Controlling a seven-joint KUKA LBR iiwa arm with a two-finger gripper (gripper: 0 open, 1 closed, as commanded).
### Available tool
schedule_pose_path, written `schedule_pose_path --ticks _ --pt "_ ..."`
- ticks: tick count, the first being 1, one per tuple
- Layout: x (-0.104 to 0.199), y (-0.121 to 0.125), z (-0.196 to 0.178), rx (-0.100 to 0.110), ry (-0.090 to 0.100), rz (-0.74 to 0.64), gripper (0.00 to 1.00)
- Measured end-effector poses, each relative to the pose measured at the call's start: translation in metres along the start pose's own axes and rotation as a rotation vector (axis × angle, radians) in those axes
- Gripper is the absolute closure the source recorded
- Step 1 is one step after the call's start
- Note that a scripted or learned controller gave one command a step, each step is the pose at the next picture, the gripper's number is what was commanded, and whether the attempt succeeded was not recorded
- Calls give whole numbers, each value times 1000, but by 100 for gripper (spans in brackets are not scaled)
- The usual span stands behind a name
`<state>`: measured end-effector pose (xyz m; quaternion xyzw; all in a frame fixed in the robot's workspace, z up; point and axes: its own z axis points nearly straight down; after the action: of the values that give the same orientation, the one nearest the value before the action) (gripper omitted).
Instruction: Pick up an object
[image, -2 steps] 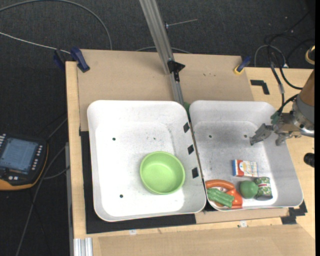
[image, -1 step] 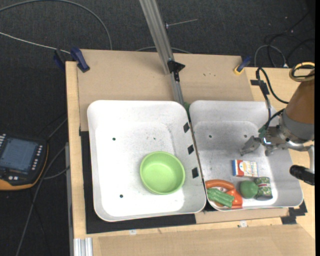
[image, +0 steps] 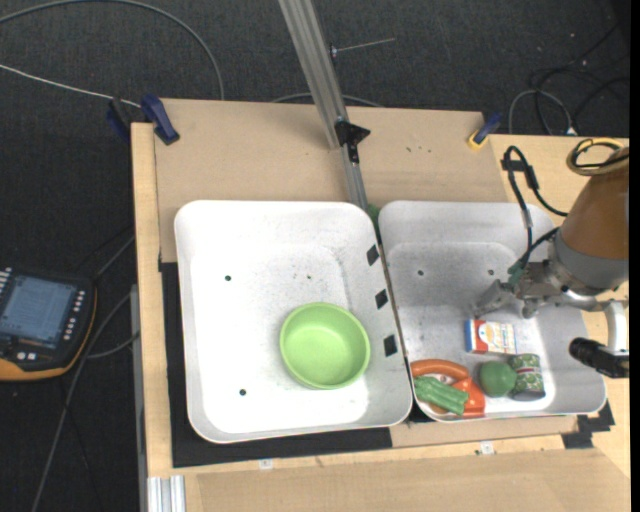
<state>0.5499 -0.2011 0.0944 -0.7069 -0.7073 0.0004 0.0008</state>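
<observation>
Objects for picking lie in the right bin (image: 440, 240), clustered in its near corner: a small white carton with red and blue print (image: 492, 336), a green ball-like piece (image: 495, 378) just in front of it, a dark patterned can (image: 527, 376) touching that green piece on its right, and an orange-and-green toy (image: 445, 388) against the bin's near rim, its exact shape hard to read. A green bowl (image: 324, 346) sits alone in the left bin (image: 250, 260), toward its near right part.

Reaching in from the right, the arm (image: 596, 225) is cut off by the frame edge, so only its orange band and grey wrist show. The gripper (image: 520, 290) hangs over the right bin just above the carton, beside it rather than around it. Its metal parts blur into the wrist and a black cable, and whether it is spread or closed cannot be told; nothing is visibly held by it. A slanted metal post (image: 325, 80) crosses the bench behind the bins
</observation>
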Motion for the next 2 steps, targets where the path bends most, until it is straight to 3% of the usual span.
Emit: schedule_pose_path --ticks 1,2 --pt "0 1 -12 -3 -1 0 100" --pt "9 -3 -66 -7 -2 0 100"
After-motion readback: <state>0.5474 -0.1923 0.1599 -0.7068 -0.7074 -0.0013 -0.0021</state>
